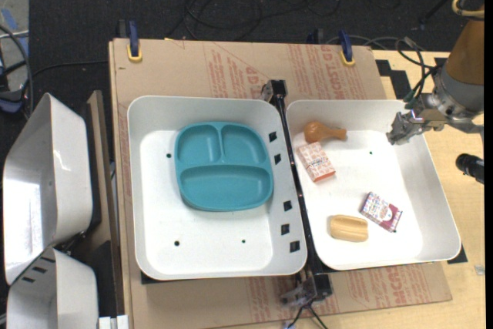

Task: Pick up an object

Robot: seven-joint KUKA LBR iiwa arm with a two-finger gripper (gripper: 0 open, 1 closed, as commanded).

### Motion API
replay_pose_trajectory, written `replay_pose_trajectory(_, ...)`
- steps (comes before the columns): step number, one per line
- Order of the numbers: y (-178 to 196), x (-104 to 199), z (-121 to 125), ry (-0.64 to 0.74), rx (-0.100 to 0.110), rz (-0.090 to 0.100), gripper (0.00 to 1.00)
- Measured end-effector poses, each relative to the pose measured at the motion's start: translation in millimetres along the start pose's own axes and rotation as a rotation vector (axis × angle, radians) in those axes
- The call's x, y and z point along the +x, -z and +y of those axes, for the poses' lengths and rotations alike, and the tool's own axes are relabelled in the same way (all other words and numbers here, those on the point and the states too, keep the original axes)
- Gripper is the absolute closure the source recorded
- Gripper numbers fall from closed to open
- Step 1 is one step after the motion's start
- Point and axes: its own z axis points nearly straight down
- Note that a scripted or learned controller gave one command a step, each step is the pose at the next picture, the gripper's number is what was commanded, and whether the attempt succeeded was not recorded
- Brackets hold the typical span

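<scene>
Two bins side by side on tabletop [200, 62], mid-frame. Left bin [146, 189]: divided plate [224, 166], toward its upper part. Right bin [431, 196]: toy drumstick [322, 132] upper left, carton [316, 162] just below it, bread roll [348, 228] lower centre, packet [380, 211] beside roll, to its upper right.
</scene>
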Motion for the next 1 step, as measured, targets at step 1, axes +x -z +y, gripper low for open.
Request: replay_pose_trajectory(1, 29.0, -0.1, 1.1, 0.003, 0.001, 0.0, 1.0)
